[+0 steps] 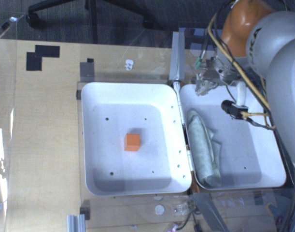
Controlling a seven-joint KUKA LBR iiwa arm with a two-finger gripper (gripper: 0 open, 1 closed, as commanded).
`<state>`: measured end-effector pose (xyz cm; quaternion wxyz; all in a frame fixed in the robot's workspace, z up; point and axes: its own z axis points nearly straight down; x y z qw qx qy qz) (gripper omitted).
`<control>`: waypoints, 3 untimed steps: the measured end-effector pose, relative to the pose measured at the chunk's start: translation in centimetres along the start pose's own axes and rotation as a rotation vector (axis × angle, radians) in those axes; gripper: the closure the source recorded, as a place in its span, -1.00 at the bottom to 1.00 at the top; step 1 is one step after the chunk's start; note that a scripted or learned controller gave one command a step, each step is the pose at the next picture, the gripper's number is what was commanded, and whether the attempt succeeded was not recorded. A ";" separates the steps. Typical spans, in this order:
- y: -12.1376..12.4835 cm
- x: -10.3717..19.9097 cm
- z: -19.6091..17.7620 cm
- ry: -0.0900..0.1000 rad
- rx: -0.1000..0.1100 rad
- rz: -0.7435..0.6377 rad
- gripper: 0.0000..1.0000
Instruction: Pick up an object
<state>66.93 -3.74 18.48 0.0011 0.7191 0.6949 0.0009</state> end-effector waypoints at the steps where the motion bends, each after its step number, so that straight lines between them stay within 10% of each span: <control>1: 0.0 0.0 0.0 0.000 -0.001 0.000 -1.00; 2: 0.2 0.1 -1.2 0.000 -0.005 -0.006 1.00; 3: -0.1 5.2 -10.6 0.000 -0.003 0.184 1.00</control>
